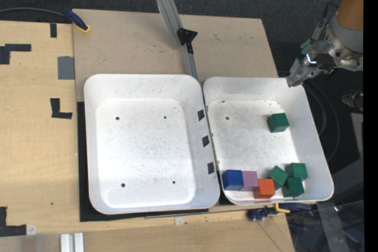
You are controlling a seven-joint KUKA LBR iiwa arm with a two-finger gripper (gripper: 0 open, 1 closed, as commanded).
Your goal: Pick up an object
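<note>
The right bin (236, 91) holds several small blocks. One green block (277, 122) lies alone near its far right side. Along its near edge sit a blue block (233, 179), a lilac block (250, 178), an orange block (265, 187) and three green blocks (291, 177) in a cluster. My gripper (297, 75) hangs at the bin's far right corner, just outside the rim, well above and beyond the lone green block. No block is seen between its fingers.
The left bin (94, 97) lies beside the right one. A slanted metal rail (168, 6) with a black clamp (186, 36) runs down to the gap between the bins. A blue-and-yellow tool (77, 19) lies at the far left of the bench.
</note>
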